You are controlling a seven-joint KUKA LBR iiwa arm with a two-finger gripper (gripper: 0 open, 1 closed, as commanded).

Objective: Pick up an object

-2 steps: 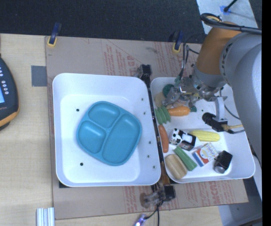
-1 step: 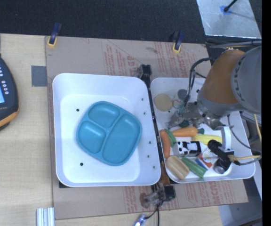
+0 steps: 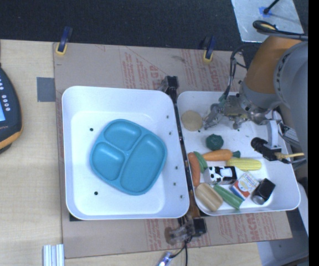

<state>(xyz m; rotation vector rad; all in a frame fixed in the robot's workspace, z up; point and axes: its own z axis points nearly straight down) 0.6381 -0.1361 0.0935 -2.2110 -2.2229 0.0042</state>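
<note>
The hand hangs in the upper part of the right bin, right of centre in the frame, with its dark fingers spread fairly wide and nothing between them. Just to its left lies a round tan disc; just below sits a small dark green lump, the nearest candidates for a pick. Further down the bin the toys crowd together: an orange carrot, a yellow corn cob, a black-and-white cow piece, a green pod, a tan oval and a black cylinder. The left bin holds a blue divided plate. The risk, as I judge it, is that the flat disc gives the fingers little to close on, and it lies close to the bin wall, which could block one finger. Going for the crowded lower pile instead could nudge neighbours or trap two items at once.
</note>
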